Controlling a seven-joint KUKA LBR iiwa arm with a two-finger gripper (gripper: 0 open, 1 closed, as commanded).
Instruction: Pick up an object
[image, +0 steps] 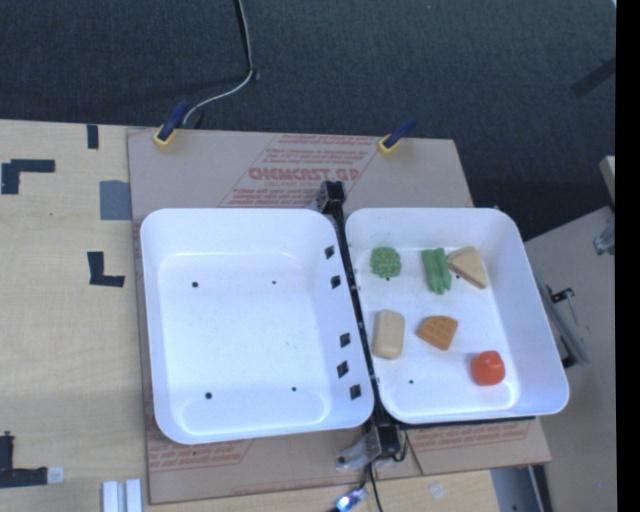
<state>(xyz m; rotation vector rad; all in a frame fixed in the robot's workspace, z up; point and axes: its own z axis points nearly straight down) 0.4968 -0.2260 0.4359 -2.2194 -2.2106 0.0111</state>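
Several small objects lie in the right bin (520, 260). A round green knobbly piece (385, 262) sits near the bin's left wall. Just right of it lies a slim green piece (435, 269), and a pale tan wedge (468, 266) touches that one's right side. Lower down, a beige rounded block (388, 333) rests beside an orange-brown chunk (438, 331). A red rounded piece (488, 368) sits toward the near right corner.
The left bin (240, 330) adjoins the right one along a black clipped seam (345, 300). Both stand on a cardboard sheet (290, 170) held by two clamps at the back. A cable (235, 85) runs over the dark floor behind.
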